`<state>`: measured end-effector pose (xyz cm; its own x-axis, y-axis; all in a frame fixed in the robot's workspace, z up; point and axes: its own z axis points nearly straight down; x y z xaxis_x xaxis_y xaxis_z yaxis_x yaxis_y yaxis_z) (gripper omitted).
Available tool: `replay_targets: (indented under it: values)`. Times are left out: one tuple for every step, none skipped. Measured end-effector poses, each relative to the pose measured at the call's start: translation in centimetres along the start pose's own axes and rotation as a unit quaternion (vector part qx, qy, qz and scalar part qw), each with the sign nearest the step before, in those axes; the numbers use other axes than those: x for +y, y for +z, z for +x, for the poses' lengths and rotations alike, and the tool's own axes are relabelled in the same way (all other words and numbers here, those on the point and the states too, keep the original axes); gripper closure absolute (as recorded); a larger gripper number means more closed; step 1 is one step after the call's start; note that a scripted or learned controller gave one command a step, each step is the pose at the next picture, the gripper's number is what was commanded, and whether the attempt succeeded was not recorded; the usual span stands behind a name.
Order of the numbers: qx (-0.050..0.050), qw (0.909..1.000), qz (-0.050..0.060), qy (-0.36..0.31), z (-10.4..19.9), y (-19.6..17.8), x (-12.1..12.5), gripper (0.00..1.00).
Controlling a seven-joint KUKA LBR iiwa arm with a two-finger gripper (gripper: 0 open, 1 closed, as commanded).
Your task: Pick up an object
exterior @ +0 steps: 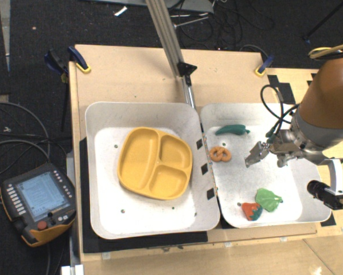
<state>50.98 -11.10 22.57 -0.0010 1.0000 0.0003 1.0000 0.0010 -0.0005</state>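
The pretzel (220,153) lies in the right bin (286,114), near the gripper (270,154), whose fingers are spread apart and hold nothing; no writing is readable.

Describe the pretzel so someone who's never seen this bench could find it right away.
Start at the right-hand white bin, the one without the yellow divided plate. Near its left wall, just below the dark green pepper-shaped toy, lies the pretzel. It is the bin's only orange-brown, knotted piece with holes; the light green toy and red one sit nearer the front.
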Motion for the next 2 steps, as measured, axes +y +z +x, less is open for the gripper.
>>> replay_targets:
  values:
    - [0.000,1.0000,0.000,0.000,0.0,0.0,0.0,0.00]
    - [0.000,1.0000,0.003,0.001,-0.6,6.1,0.4,0.00]
